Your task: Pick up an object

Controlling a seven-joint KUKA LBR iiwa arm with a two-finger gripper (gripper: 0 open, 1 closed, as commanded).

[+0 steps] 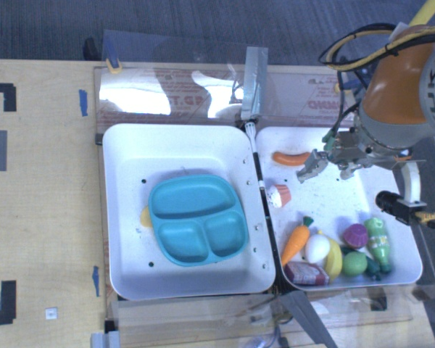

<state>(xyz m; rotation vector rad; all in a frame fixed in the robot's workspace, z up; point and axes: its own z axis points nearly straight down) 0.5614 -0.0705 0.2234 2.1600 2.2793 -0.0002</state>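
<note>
Two shallow white bins sit side by side on the wooden bench (36, 216). In the left bin (123, 158) lies a blue divided plate (197, 220), upside facing up with its three compartments showing, and a small yellow thing (143, 216) peeks out from under its left edge. The right bin (413, 267) carries the toys: an orange sausage-shaped piece (290, 158) near the far wall, a small white and pink piece (278, 195) close to the divider between the bins, and a cluster along the near edge with a carrot (296, 241), a white egg (317, 249), a yellow piece (334, 259), a dark red packet (308, 272), a purple piece (355, 235), a green ball (354, 264) and a green bottle (378, 241). The arm (399, 93) reaches in from the right, and the jaws (313, 167) hang over the far part of the right bin, just right of the orange sausage-shaped piece; nothing shows between them, and whether they are spread or closed cannot be told.
</note>
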